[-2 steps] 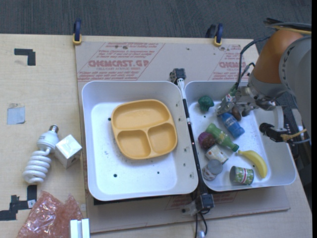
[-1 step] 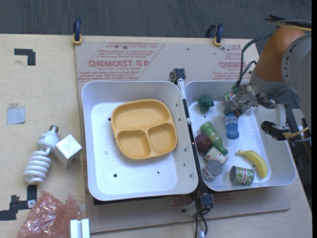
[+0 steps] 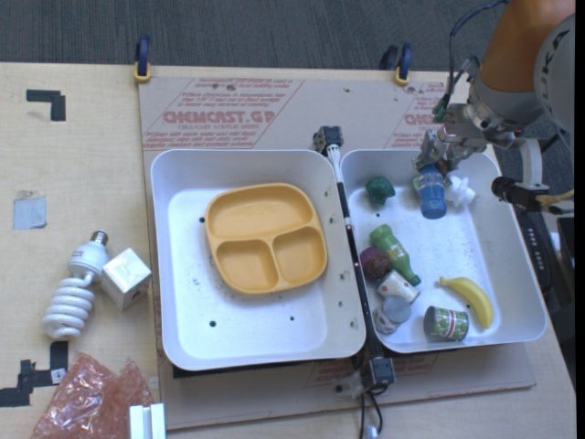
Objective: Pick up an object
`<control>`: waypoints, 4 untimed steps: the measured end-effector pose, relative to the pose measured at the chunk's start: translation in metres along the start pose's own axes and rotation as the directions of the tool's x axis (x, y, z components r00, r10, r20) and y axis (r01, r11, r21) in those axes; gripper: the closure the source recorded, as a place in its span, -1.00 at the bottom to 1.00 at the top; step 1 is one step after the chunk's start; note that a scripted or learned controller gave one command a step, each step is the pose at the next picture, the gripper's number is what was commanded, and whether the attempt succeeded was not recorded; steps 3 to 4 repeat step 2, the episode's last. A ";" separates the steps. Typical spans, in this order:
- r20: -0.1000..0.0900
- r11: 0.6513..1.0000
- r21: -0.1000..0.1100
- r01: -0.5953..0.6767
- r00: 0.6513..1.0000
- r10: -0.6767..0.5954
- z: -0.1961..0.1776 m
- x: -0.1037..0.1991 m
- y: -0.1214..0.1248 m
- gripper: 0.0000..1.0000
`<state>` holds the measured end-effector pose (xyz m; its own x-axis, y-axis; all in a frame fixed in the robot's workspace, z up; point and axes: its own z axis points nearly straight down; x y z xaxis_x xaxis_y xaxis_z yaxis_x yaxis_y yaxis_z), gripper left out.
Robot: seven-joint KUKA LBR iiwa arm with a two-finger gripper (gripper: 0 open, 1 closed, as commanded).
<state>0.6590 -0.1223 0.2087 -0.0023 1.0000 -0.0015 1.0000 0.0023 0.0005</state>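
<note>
Camera view: left bin [image 3: 174, 245] holds yellow tray [image 3: 265, 238].

Two white bins [image 3: 174, 337], one yellow tray [image 3: 265, 237], perhaps eight small objects [image 3: 393, 250]

i see the left bin [image 3: 169, 245] with a yellow divided plate [image 3: 265, 238] lying flat in it — three compartments, nothing on them. off the bench to the left, a spiral light bulb [image 3: 75, 295] lies on the tan surface, touching a small white cube [image 3: 126, 277] at its right. a crumpled reddish plastic bag [image 3: 87, 399] sits at the bottom left corner. two blue clamps [image 3: 143, 58] [image 3: 402, 60] grip the far edge of the cardboard sheet [image 3: 228, 112] — red print on it, under both bins. a grey square patch [image 3: 29, 211] is stuck at far left.
</note>
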 end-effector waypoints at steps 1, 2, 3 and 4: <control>0.000 1.000 0.000 -0.001 1.000 0.001 -0.063 0.063 0.000 1.00; 0.000 1.000 0.000 0.000 1.000 0.000 -0.084 0.121 0.001 1.00; 0.000 1.000 0.000 0.000 1.000 0.000 -0.084 0.121 0.001 1.00; 0.000 1.000 0.000 0.000 1.000 0.000 -0.084 0.121 0.001 1.00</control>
